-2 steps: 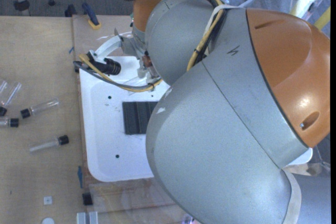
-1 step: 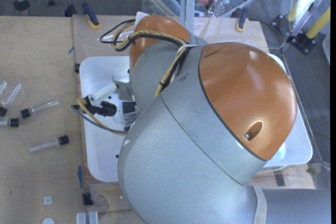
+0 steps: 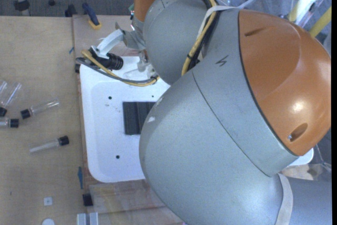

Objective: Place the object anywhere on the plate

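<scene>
Flat dark rectangular object (image 3: 136,117) lay on the floor of a shallow white bin (image 3: 100,129), partly hidden beneath the big grey-and-orange arm (image 3: 231,113), end effector state impossible to tell, clear plastic tubes with black caps (image 3: 39,109) scattered on the wooden counter (image 3: 37,60) well apart

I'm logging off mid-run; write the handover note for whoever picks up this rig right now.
Arm: its grey and orange body fills most of the camera view, reaching over the bench from the right. Whether the fingers are open or shut cannot be told from here.
Job's things: a white bin is partly visible at centre left, with a flat dark rectangular piece lying on its floor. The plate and the object to be placed cannot be picked out; the arm covers much of the bins.
Done: nothing can be confirmed as placed.
Left: get a clear look at the bins, find the object and plate, then place.
</scene>
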`<action>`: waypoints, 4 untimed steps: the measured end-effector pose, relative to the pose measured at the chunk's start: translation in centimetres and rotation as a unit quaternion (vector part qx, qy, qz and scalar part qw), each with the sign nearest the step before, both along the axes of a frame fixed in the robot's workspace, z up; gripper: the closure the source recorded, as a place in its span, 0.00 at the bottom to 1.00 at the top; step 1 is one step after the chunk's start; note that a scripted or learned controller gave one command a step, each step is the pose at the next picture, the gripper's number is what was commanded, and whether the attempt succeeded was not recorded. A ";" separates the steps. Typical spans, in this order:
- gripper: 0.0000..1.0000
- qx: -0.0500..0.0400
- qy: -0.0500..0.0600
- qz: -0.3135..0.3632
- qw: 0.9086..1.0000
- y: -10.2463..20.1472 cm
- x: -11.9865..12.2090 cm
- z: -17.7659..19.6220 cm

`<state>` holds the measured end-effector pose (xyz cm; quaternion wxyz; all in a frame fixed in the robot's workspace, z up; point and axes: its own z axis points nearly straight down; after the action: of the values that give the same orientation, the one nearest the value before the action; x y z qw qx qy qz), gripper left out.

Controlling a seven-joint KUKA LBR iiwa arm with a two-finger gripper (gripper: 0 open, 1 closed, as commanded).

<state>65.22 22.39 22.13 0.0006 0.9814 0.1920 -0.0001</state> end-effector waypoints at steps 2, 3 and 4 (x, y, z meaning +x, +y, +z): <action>1.00 0.000 0.000 -0.032 0.999 0.1 -5.3 2.4; 1.00 0.001 -0.001 -0.093 0.996 0.0 -0.7 6.5; 0.00 0.001 -0.001 -0.094 0.996 0.0 -0.7 6.5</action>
<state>64.50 22.36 28.64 0.0003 0.9951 0.0994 0.0012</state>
